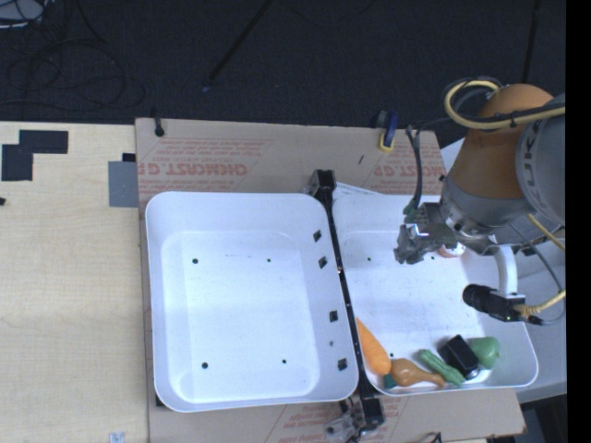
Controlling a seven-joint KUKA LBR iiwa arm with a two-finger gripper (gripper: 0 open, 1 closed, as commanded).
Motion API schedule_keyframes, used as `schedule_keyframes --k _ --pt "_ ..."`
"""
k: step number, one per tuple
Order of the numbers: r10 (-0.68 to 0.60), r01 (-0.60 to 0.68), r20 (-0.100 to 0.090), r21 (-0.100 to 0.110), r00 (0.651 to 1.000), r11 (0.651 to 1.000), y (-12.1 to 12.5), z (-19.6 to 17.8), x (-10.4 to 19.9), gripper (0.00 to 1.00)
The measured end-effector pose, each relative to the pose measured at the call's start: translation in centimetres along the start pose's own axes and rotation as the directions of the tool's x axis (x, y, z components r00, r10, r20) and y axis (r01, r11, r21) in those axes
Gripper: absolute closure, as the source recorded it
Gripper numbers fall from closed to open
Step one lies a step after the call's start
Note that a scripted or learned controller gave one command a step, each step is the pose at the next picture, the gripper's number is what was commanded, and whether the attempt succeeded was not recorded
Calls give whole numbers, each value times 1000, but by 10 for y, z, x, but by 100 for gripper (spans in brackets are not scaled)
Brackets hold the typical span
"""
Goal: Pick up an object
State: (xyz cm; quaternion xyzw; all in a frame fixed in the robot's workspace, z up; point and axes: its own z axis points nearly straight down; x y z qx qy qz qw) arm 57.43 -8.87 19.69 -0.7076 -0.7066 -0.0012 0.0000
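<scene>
At the near rim of the right bin (517,377) lie an orange carrot-shaped piece (371,347), a tan lump (406,371), a green piece (441,365) and a black block (460,354). They are smooth, probably plastic, and crowded together in the corner, so a clean grasp looks difficult. Farther back, the tool (413,245) hangs over bare bin floor, well apart from them; whether it is released or clenched I cannot tell. The left bin (157,293) stands beside on the table (65,293).
</scene>
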Motion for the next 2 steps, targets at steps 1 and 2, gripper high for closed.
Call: schedule_keyframes --k 1,2 --pt "-2 2 1 7 1000 1000 1 -4 -1 100" --pt "-8 9 -3 8 1000 1000 -20 11 85 100"
